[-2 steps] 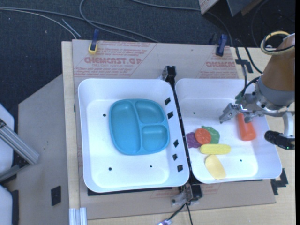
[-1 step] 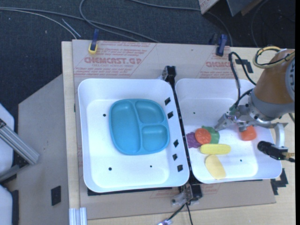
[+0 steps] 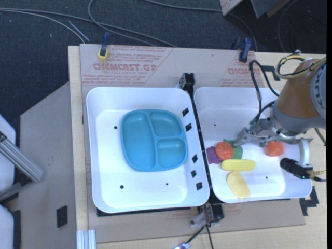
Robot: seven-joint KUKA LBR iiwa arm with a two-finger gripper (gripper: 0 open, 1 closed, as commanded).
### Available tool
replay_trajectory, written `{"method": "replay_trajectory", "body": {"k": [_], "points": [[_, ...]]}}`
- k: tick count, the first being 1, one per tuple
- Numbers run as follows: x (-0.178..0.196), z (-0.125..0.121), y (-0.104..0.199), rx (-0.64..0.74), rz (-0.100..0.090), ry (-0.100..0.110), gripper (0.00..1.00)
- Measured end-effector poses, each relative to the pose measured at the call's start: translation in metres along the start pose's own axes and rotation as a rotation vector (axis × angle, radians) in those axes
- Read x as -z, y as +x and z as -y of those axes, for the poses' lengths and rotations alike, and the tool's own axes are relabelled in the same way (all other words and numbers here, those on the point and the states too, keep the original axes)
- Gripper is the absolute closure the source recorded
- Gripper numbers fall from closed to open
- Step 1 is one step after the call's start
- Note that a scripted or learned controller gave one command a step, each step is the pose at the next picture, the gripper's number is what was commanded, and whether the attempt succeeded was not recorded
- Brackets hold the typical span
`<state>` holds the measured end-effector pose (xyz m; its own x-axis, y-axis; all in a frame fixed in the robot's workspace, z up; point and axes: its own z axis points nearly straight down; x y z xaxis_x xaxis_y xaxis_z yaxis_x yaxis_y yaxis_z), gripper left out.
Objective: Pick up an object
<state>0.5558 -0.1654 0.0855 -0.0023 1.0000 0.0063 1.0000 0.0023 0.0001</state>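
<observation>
A grey KUKA arm (image 3: 303,100) with an orange band reaches in from the right over the right-hand bin (image 3: 228,100) of two shallow white bins set side by side on a tabletop (image 3: 135,61) covered in printed brown board. Its claw (image 3: 248,134) hangs low inside that bin, just above a cluster of toy food; whether the claw is wide or narrow cannot be told from this angle, and nothing is seen held in it. Beneath and beside it lie an orange-red round piece (image 3: 224,150) touching a green piece (image 3: 237,151) and a purple piece (image 3: 211,154), a yellow corn cob (image 3: 238,165) just below them, and a pale yellow oval piece (image 3: 238,184) nearer the front rim. A second orange piece (image 3: 275,148) sits apart to the right, close under the arm's wrist. The left-hand bin (image 3: 104,180) carries a blue divided plate (image 3: 154,139).
</observation>
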Motion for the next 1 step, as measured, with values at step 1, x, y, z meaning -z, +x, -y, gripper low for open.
{"method": "replay_trajectory", "body": {"k": [1], "points": [[0.0118, -0.0004, -0.0013, -0.001, 0.003, -0.002, 1.0]]}}
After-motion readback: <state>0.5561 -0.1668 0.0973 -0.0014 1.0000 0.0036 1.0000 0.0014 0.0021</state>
